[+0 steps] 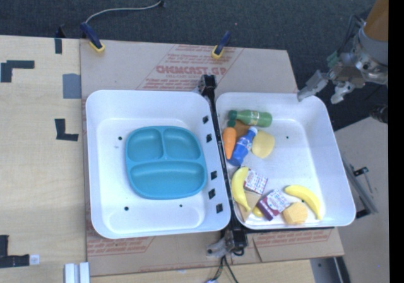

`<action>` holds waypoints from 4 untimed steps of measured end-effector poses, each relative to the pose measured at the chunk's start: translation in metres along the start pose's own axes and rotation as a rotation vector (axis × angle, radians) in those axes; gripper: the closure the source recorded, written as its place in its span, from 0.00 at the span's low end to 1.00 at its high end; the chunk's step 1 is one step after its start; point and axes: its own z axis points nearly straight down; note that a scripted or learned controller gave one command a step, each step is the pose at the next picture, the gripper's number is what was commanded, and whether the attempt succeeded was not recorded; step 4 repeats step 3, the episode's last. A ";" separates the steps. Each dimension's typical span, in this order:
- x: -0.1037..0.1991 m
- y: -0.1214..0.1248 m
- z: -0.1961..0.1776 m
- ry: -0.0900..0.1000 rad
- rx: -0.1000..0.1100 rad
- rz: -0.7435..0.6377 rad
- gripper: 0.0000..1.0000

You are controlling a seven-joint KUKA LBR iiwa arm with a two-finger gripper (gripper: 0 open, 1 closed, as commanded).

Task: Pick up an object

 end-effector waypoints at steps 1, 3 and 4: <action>0.072 0.006 0.128 0.002 0.003 -0.001 0.00; 0.111 0.013 0.174 -0.007 0.002 0.002 1.00; 0.111 0.013 0.174 -0.007 0.002 0.002 1.00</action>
